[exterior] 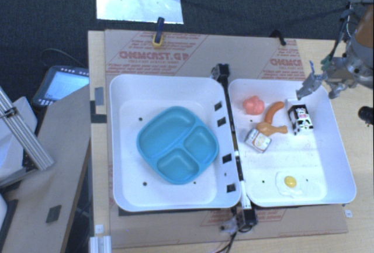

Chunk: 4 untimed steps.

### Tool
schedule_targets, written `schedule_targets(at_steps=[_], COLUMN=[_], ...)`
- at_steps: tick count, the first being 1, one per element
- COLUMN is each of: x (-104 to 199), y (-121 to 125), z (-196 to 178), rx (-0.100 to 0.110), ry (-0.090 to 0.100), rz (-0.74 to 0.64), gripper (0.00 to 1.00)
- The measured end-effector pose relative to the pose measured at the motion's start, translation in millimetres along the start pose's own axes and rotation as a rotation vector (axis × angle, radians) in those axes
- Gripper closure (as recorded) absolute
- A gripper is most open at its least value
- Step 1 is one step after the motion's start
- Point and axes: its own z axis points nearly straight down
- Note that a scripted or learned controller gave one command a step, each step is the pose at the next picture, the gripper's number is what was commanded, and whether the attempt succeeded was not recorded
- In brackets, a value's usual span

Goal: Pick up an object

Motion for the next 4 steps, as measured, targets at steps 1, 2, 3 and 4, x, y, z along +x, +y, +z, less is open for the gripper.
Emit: schedule_targets(at_steps=[1, 2, 3, 4], x=[0, -7, 3, 0], y=[2, 3, 0, -4], z=[-6, 53, 103, 150], rx=[-0.011, -0.006, -0.007, -0.027], ry=[-0.002, -0.001, -0.001, -0.015], rz=[-0.002, 0.0, -0.003, 0.001], gripper=[0.0, 0.0, 0.0, 0.0])
